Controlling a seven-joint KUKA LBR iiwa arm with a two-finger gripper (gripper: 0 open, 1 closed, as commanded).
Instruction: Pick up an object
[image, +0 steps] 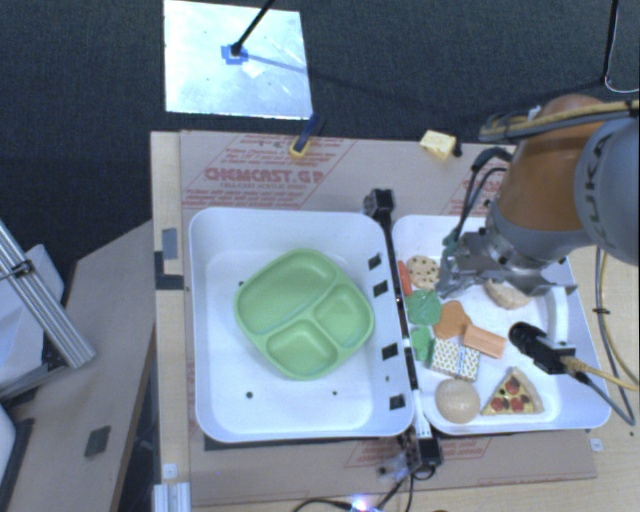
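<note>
The pincer (453, 272) hangs low over the back part of the right bin (590, 405), among toy foods. Whether it is wide or narrow cannot be told from this slant, and nothing is seen held in it. Nearest it is a speckled cookie (422, 270), lying flat just beside it on the side of the divider between the 2 bins, so that is the likeliest thing to pick. It looks like a light, stiff plastic disc, probably smooth. A hold across its rim seems best, since lying flat it offers little height. Just beside the cookie lies a thin orange stick (404, 277), and in front of it are a green leaf shape (422, 307) and an orange piece (452, 318). Nearer the front are a patterned cracker (455, 358), a pale round ball (458, 401) and a pizza slice (513, 393). The left bin (215, 400) holds a green divided plate (303, 314).
</note>
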